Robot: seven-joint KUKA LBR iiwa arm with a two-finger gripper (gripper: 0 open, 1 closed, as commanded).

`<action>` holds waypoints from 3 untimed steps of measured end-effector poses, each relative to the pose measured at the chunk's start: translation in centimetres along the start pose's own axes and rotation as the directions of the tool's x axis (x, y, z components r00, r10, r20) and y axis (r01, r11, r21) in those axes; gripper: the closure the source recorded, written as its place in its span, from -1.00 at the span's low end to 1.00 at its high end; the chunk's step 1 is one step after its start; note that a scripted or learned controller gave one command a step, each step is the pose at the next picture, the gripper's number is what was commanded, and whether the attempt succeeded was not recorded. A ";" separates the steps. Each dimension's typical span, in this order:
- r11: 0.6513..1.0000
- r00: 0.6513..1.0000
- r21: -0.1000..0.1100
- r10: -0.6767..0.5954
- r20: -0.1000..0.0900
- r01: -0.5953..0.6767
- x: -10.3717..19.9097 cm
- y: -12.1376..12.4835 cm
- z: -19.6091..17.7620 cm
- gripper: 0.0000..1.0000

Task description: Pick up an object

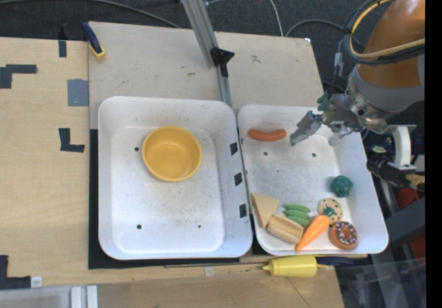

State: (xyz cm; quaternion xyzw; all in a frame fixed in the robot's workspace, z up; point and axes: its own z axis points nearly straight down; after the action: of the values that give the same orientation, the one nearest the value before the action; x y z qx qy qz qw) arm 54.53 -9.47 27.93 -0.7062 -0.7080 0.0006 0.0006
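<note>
My gripper [316,137] hangs over the top of the right bin [359,161], open, with nothing between its fingers. Just left of its left finger lies an orange-red sausage [266,135]. Lower in the same bin sit a green broccoli [340,185], a cookie [329,208], a chocolate donut [343,234], a carrot [313,231], green pea pods [297,213], a bread roll [284,228] and a tan wedge [264,207]. A yellow bowl [172,153] stands in the left bin [117,231].
A yellow bottle [293,266] lies on the bench in front of the right bin. A grey metal pole [197,10] slants down to the divide between the bins. Cables run across the dark floor behind the bench.
</note>
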 end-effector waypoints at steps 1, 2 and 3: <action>1.000 1.000 0.000 0.000 0.001 0.000 0.0 0.0 0.0 -1.00; 1.000 1.000 0.006 0.001 0.000 -0.001 0.5 -1.0 5.2 -1.00; 1.000 1.000 0.005 0.001 0.000 -0.001 0.4 -0.9 9.7 -1.00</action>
State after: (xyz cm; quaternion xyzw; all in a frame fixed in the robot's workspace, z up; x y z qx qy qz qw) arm 53.64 -9.03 18.28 -0.7067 -0.7076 0.0024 0.0021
